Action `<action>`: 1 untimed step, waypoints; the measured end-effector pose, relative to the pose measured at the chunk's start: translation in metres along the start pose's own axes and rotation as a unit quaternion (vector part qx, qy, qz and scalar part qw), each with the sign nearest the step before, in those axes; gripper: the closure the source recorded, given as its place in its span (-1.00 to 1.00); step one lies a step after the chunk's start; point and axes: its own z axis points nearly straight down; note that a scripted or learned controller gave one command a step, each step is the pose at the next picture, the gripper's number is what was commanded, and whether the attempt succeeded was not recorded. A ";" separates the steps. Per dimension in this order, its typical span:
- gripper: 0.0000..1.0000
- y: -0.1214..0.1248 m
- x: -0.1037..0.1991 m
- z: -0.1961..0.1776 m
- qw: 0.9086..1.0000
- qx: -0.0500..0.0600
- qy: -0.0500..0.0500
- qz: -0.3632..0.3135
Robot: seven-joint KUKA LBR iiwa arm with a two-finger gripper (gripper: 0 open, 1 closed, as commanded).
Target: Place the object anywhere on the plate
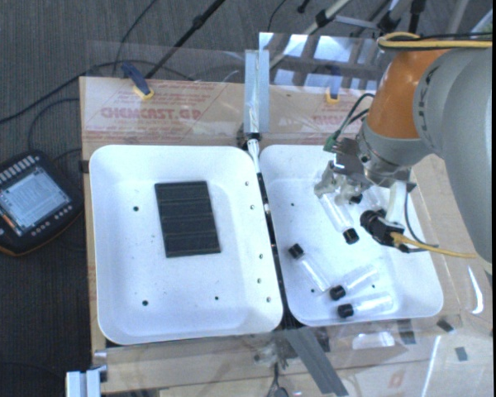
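Clear vials (339,222), four, right bin (302,172); one black plate (187,217), left bin (116,172)

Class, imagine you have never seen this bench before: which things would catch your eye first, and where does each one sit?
First, the dark ribbed plate, lying flat in the middle of the left bin. Next, the grey arm with its orange band, reaching in from the right, its gripper low over the right bin. Several clear vials with black caps lie scattered on that bin's floor.
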 end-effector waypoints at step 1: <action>1.00 -0.055 0.091 -0.038 0.995 0.001 0.002 0.098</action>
